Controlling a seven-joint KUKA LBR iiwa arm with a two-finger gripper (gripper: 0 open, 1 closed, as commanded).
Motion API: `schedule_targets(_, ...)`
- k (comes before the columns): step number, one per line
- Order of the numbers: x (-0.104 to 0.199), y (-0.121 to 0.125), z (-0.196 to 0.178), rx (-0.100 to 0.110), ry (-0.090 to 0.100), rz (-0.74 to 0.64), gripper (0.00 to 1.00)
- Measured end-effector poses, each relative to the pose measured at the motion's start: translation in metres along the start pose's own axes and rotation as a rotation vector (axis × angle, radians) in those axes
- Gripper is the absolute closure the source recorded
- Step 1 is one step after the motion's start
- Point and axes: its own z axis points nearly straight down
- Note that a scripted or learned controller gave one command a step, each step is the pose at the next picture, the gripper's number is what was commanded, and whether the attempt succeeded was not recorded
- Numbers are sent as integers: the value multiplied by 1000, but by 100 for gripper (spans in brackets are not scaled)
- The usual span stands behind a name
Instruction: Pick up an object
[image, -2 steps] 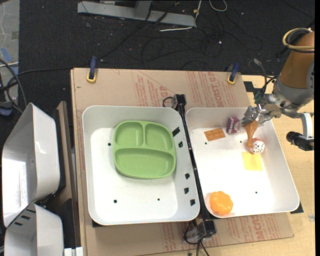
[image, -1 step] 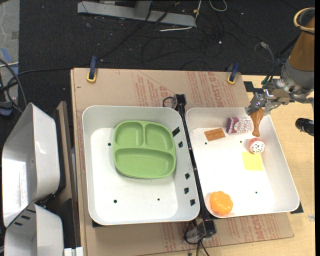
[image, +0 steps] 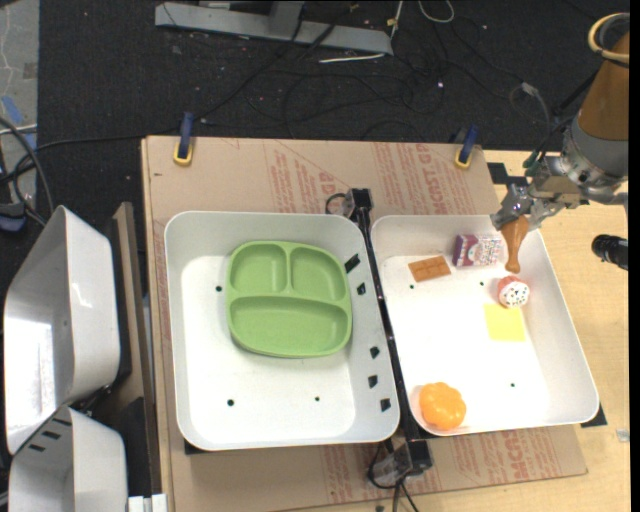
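The left bin (image: 195, 400) holds a green divided plate (image: 290, 300), lying flat in its upper middle with three compartments facing up; nothing else sits around it but small dark marks on the white floor. A black strip with clips runs between the two bins.

In the right bin (image: 560, 385), taking its centre as the clock's hub, an orange fruit-like ball (image: 442, 405) lies at about 7 o'clock, close to the near rim and well apart from everything else. A flat brown cracker-like piece (image: 430, 268) lies at about 11 o'clock. Just to its right, at roughly 12 o'clock, sits a small purple-and-white packet (image: 476, 250) near the far wall. At about 2 o'clock is a white die with red dots (image: 514, 293), and touching or just below it, at 3 o'clock, a flat yellow square (image: 505, 323).

The gripper (image: 515, 250) hangs over the bin's far right corner, at about 1 o'clock, with an orange-brown piece pointing down from it, its tip just above the die and just right of the packet. I cannot tell how the fingers stand. The packet, die and yellow square crowd close under it; the bin's far wall stands just behind. Two clamps (image: 183, 150) grip the bench's far edge.
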Motion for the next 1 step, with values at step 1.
schedule_targets(1,47,-25,-11,4,2,-2,100)
